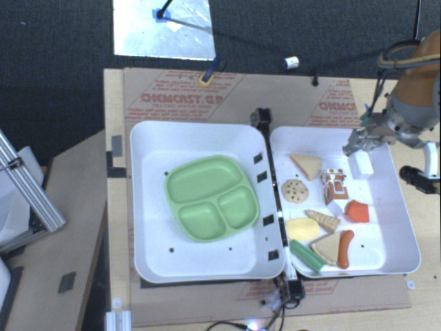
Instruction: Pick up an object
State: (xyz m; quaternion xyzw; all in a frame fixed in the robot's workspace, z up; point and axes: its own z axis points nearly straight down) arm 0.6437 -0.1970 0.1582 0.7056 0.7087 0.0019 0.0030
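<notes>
Toy foods (pixel 324 219) crowd right bin (pixel 393 185); green tray (pixel 210 197) left bin (pixel 148 185) | fingers (pixel 360 156): cannot tell

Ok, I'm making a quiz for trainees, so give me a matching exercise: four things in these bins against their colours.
Things:
1. divided tray
2. cookie
3. sausage
4. bin

Colours:
A. white
B. orange-red
C. light green
D. tan with dark specks

Pairs: 1-C, 2-D, 3-B, 4-A
</notes>
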